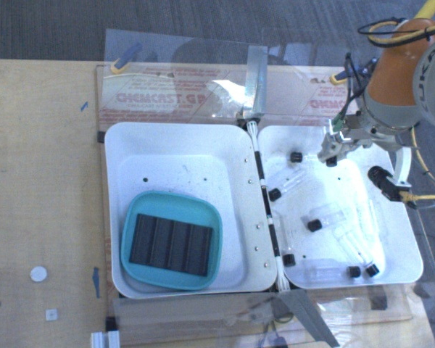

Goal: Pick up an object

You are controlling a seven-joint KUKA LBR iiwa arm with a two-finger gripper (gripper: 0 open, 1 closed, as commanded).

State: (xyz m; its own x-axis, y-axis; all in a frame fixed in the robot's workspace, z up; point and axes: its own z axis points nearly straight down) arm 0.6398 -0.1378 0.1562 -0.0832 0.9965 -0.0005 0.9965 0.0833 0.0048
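Note:
Several clear plastic tubes with black caps lie scattered in the right bin (413, 256). One tube (287, 185) lies near the bin's left wall, another tube (328, 218) in the middle, and a third tube (326, 272) along the front wall. A loose black cap (296, 156) sits at the back. My gripper (336, 148) hangs over the back of this bin, right of that cap, and nothing shows in its grasp. The orange band of the arm (394, 75) rises above it. In the left bin (174, 151) a teal tray (139, 209) holds a black ridged block (171, 244).
A metal divider (256, 82) and a clear taped sheet (167, 96) stand behind the bins. Cables (413, 162) and a black part (383, 180) hang by the right bin's right wall. Wooden bench (36, 165) stretches to the left.

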